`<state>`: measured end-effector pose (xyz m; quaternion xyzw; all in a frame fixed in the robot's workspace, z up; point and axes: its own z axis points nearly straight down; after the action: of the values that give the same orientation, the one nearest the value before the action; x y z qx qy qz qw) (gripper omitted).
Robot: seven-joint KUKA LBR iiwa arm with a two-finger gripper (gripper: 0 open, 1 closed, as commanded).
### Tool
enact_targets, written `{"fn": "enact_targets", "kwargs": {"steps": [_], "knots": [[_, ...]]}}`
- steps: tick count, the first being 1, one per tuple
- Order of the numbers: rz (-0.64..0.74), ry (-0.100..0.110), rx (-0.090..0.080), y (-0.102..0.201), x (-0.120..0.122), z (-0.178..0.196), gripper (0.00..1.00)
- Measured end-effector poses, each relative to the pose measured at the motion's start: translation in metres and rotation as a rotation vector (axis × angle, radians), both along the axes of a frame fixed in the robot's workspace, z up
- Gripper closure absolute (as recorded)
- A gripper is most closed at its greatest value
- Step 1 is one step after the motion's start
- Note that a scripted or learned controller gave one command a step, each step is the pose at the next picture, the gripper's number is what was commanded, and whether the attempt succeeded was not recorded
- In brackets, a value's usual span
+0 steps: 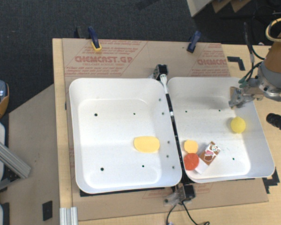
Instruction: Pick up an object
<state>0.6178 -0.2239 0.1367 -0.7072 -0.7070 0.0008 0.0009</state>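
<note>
gripper (237, 100) hovering over right bin (210, 90)
fingers' state impossible to tell; it is hanging just above yellow ball (238, 124), touching nothing.

left bin (84, 125): white, small dark dots
right bin (206, 97): white, dark dots
oval (146, 144): pale yellow
ball (238, 124): yellow
disc (190, 146): orange
round piece (191, 161): red
carton (209, 153): brown and white
bench board (131, 55): tan, red lettering
clamps (93, 39): blue
floor (28, 22): dark grey
</note>
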Motion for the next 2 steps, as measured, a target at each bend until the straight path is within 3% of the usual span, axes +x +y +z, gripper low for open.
{"fn": "enact_targets", "kwargs": {"steps": [1, 2], "knots": [[0.001, -0.006, -0.002, 0.000, 0.007, 0.010, 1.00], [-0.001, 0.000, 0.000, 0.000, -0.021, 0.026, 1.00]]}}
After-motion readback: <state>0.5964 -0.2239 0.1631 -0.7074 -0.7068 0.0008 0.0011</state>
